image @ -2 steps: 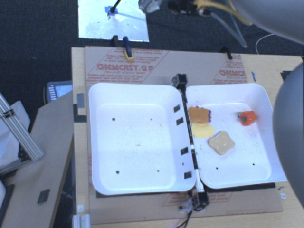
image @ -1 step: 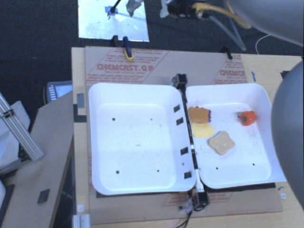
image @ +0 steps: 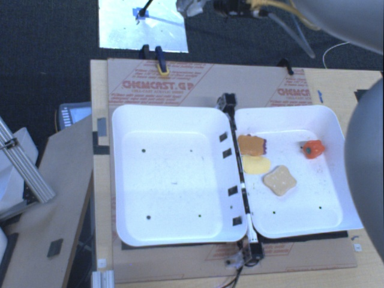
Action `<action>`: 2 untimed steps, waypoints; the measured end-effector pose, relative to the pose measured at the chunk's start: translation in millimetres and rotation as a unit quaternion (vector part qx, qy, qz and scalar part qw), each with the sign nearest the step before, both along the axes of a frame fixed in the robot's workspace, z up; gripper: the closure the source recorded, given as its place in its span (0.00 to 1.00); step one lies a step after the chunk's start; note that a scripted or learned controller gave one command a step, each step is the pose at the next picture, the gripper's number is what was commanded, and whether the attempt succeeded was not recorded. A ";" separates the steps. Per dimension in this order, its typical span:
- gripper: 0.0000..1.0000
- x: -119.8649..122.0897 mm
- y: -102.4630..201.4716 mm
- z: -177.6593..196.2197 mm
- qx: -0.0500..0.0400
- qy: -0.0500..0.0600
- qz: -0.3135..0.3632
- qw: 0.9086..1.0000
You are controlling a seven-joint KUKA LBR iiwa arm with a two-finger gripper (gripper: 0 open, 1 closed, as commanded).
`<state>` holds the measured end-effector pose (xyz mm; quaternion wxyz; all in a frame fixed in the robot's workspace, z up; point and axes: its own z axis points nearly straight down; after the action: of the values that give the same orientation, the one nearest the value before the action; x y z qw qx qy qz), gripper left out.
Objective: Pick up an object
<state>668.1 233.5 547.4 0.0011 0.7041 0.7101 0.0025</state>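
Note:
The right bin (image: 329,122) holds several toy foods. An orange-brown piece with a purple edge (image: 251,144) lies near its left wall, and a flat yellow piece (image: 256,165) sits just below it. A tan toast slice (image: 279,180) rests near the bin's middle, and a small red-orange vegetable (image: 312,149) lies towards the right. My gripper (image: 193,0) is raised at the top edge of the view, far above and behind both bins, with nothing seen in it. The grey arm (image: 336,8) crosses the top right corner.
The left bin (image: 120,161) adjoins the right one along a divider with black clips (image: 231,155). Both stand on a cardboard sheet (image: 198,83). A shiny metal plate (image: 141,17) lies at the back, and an aluminium rail (image: 24,167) leans at the left. The arm's grey body (image: 367,161) overlaps the right edge.

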 end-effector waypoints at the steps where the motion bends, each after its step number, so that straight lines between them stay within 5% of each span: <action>1: 1.00 -83.6 -30.8 -41.6 -0.001 0.005 -0.004 1.000; 2: 1.00 -58.5 2.1 -10.6 0.000 0.000 -0.001 1.000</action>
<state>609.6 235.6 536.8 0.0011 0.7048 0.7094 0.0028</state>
